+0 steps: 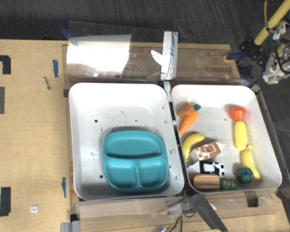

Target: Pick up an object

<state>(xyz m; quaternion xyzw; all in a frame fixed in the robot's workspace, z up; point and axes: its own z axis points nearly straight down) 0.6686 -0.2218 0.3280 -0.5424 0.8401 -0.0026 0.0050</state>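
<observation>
The right bin [266, 129] holds several toy foods. An orange carrot [187, 117] lies at its upper left, with a yellow banana [191, 143] just below it. A red-orange tomato [237, 113] sits above a yellow corn-like piece [240, 134], and a second yellow piece [249, 161] lies below that. A green broccoli [245, 175] rests in the lower right corner. A small brown-and-white carton [207, 151], a black-and-white carton [212, 168] and a brown cylinder [206, 181] crowd the lower left.
The left bin [87, 110] bears a teal divided tray [134, 159] toward its front. Clear plastic sheets [116, 57] stand behind both bins. A yellow hose [278, 13] and cabling [275, 64] sit at the upper right. Cardboard [24, 129] covers the bench on the left.
</observation>
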